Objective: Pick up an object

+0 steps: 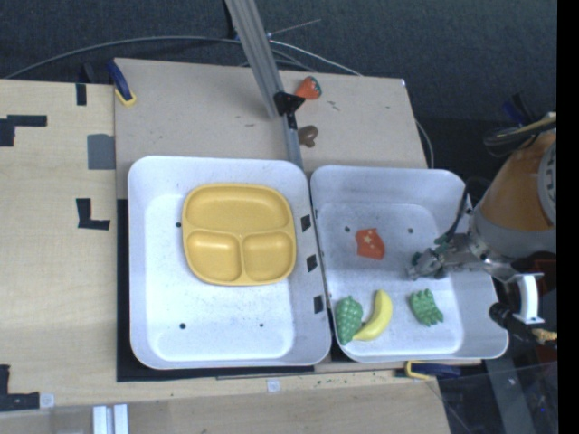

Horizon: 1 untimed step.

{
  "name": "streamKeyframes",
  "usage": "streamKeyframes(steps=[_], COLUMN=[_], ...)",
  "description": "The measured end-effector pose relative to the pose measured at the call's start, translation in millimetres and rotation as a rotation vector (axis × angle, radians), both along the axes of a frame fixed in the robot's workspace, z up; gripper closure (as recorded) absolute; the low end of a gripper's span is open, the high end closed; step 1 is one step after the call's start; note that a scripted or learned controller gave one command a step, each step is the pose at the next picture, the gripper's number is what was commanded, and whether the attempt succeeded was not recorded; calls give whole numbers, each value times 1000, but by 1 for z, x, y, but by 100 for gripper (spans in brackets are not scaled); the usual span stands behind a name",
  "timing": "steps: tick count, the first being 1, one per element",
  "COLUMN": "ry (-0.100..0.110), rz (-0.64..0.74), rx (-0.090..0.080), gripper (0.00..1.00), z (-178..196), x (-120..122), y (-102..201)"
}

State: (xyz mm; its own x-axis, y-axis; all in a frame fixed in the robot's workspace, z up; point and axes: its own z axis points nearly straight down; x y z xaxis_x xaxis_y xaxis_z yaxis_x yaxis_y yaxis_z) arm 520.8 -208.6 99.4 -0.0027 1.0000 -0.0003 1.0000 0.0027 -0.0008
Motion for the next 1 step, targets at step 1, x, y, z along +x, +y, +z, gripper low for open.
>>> streamKeyframes(steps=[1], ry=[-3], rz=[-2], rx=[-1], gripper=[100], z=[42], x=[0], y=[-1])
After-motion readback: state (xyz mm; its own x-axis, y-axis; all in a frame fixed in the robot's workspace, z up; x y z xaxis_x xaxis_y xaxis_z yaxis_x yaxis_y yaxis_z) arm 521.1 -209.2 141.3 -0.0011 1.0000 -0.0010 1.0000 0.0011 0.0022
